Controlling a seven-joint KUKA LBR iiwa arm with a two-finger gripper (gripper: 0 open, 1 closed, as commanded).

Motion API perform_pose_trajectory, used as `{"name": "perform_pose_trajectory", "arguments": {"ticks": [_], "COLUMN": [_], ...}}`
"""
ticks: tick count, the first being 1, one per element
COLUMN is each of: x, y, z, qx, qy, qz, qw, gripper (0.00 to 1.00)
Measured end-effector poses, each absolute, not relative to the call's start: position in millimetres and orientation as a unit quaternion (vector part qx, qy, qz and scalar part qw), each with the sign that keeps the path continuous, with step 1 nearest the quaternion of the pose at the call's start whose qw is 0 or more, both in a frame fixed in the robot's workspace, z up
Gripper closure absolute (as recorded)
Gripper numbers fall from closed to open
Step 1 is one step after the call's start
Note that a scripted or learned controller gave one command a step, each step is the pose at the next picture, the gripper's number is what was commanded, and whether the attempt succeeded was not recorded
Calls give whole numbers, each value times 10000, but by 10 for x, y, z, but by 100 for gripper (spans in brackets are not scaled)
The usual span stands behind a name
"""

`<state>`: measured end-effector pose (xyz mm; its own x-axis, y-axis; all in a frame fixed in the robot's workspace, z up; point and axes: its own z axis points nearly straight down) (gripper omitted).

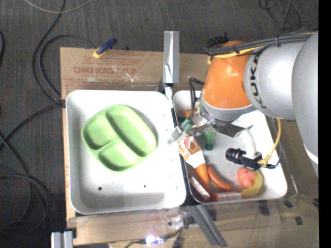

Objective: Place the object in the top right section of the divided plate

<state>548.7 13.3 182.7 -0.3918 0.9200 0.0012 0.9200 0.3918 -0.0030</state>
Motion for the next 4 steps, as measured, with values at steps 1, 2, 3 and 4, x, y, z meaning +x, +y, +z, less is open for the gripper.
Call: {"name": "perform_pose_trajectory", "arguments": {"ticks": [1,2,3,4], "x": [6099,5450,5099,5191], "y": [924,1140,1822,1662], "z": [1827,1162,1686,2448], "qx": [-4479,-5264,-6013,-6477], "qy": [-8941,-8499,-7991,-7619], "qz": [2,-158,18,25], "qw": [10,-186,9,-9], "gripper": [100,100,100,100]}}
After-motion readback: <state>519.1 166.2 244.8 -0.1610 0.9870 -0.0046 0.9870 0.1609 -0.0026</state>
